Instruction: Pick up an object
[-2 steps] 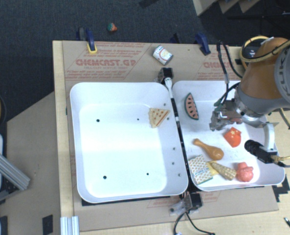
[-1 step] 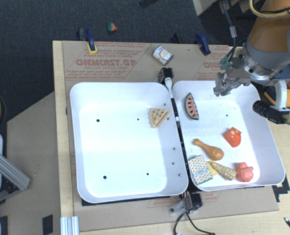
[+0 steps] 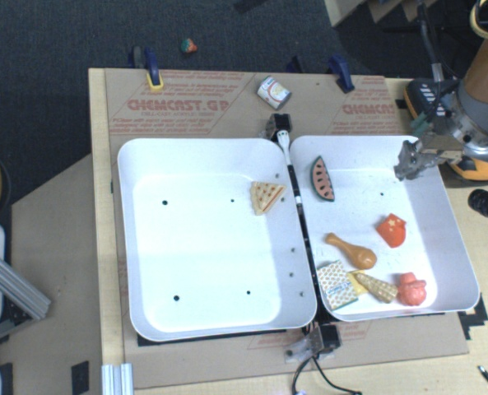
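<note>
End effector at the right bin's far right corner

You see the end effector [image 3: 406, 161] over the far right corner of the right bin [image 3: 453, 220], and you cannot tell its state. Nothing sits under it. In that bin lie a watermelon slice [image 3: 323, 178] near the divider, a red pepper [image 3: 392, 230], a drumstick [image 3: 352, 252], a patterned sandwich piece [image 3: 336, 285], a waffle cone [image 3: 375, 285] and a strawberry-like red piece [image 3: 411, 290] along the near side. The left bin [image 3: 145, 220] holds a waffle wedge [image 3: 266, 196] near its far right corner. A small wrapped block [image 3: 273, 92] rests on the table [image 3: 194, 105] behind the bins.
</note>
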You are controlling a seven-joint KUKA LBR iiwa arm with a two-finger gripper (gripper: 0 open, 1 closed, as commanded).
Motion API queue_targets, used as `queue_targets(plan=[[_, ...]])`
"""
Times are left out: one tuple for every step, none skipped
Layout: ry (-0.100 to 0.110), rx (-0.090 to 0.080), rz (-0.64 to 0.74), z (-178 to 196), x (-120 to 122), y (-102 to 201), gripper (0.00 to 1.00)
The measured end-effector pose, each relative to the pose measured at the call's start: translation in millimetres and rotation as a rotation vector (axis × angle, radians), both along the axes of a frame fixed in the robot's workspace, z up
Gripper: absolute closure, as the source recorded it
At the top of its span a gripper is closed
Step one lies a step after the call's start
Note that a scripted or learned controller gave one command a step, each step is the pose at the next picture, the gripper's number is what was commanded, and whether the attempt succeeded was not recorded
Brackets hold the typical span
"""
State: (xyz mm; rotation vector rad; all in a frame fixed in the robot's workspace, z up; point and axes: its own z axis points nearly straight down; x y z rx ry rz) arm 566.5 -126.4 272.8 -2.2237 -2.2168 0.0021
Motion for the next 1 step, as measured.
queue_targets(plan=[[-0.002, -0.001, 0.000, 8.0, -25.7, -61.2, 1.00]])
